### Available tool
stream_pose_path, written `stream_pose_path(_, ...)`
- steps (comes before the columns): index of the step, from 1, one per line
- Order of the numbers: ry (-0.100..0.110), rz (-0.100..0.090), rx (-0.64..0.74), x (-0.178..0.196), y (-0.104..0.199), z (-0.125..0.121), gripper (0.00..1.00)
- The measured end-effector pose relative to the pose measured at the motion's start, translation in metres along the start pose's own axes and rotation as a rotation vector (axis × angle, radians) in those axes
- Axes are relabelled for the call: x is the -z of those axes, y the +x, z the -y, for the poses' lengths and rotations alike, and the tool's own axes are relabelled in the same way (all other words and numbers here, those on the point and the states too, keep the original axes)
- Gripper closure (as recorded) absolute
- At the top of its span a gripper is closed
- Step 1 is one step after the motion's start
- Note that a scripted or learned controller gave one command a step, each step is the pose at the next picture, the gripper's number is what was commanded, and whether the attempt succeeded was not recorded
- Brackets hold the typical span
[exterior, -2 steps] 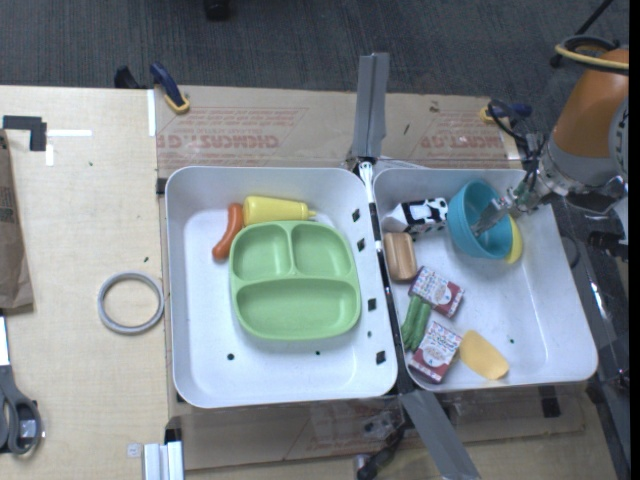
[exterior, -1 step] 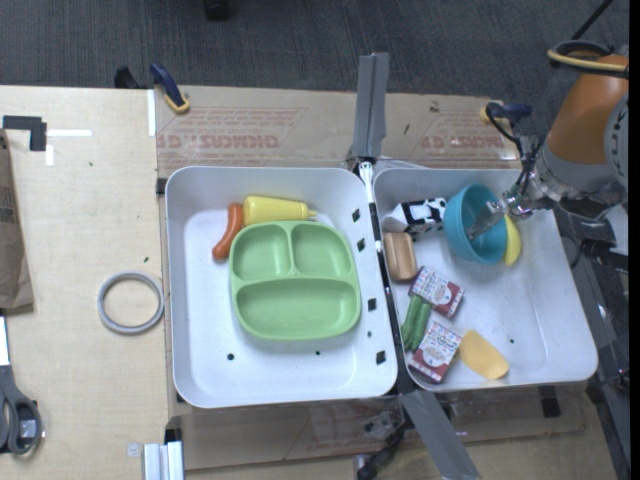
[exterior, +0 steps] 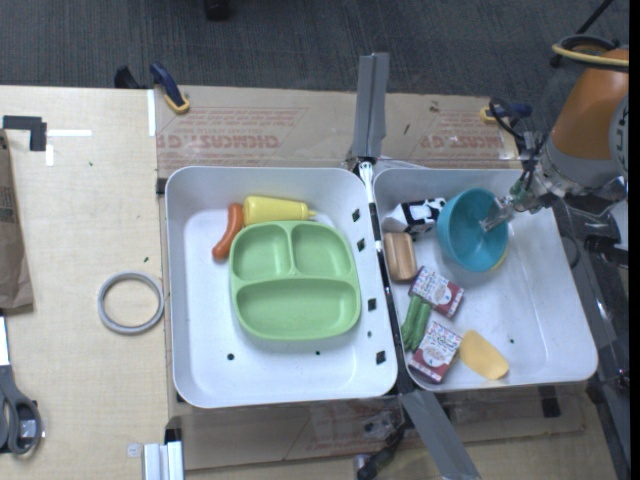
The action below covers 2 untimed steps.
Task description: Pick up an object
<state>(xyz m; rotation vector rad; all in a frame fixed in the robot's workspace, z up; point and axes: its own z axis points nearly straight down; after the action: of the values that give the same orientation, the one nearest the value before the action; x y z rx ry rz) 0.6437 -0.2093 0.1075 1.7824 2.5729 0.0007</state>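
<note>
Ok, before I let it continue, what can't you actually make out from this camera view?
- Gripper: too small and blurred over the blue bowl to tell the finger state or any contact.
- Black-and-white item: partly hidden behind the bowl, identity unclear.
- Orange carrot-like toy: lower end tucked behind the green tray.
- Small red packets: print too small to read.

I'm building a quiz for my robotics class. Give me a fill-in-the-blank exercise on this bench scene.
1. The green divided plate lies in the ____ bin.
2. The gripper is at the rim of the ____ bowl.
3. The grey ring lies on the bench, ____ both bins.
4. The yellow bottle lies beside an ____ hot dog.

Missing words: left; blue; outside; orange
</note>
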Motion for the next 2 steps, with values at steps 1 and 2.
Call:
stream_pose_path(1, 0.005, -0.007, -0.018, 0.041, 0.011, -0.021, 1.0)
stream_pose_path(2, 0.006, -0.009, 0.215, 0.092, 0.038, 0.003, 1.0)
